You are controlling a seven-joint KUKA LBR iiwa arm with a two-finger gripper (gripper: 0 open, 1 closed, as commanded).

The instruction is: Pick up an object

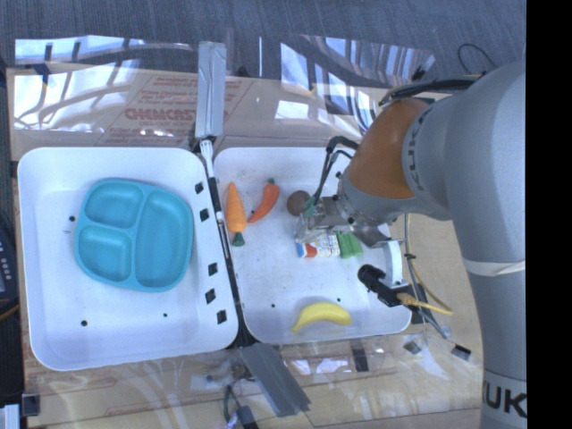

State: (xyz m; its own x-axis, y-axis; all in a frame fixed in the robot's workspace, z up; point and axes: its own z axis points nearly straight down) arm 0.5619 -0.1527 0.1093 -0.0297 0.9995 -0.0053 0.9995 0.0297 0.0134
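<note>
The arm is in the reaching step. The claw hangs low in the right bin, just above a small cluster of objects; how wide it stands cannot be told. Next it likely must descend and close on one piece. A banana lies nearer, apart.

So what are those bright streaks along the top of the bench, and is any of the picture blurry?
In the camera view, the streaks look like window light glaring off shiny film behind the bins; the blue tray and banana look fairly sharp, while items under the tool blur together.
</note>
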